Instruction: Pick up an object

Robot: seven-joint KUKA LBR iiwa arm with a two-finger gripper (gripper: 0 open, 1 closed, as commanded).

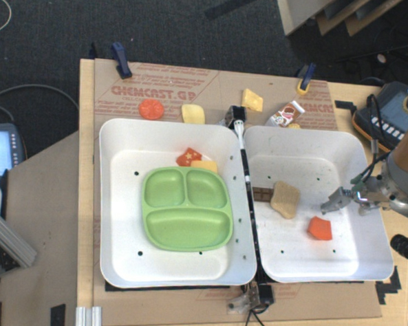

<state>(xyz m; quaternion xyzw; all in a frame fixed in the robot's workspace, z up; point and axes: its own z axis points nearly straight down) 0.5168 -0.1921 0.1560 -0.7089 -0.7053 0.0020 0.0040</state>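
Approach step, by the look of it; gripper [334, 203] low inside the right bin [308, 144], fingers apparently parted and bare; orange object [320, 229] just near-left of them, tan piece [285, 199] farther left; next: shift over, descend, close.

Two white bins [111, 208]: smooth, slightly glossy plastic. Green divided plate [186, 209], centre-left: smooth matt plastic. Bench board [195, 89]: matt brown cardboard, red print. Orange block [320, 229], lower right: matt. Tan piece [285, 199]: rough, dull.
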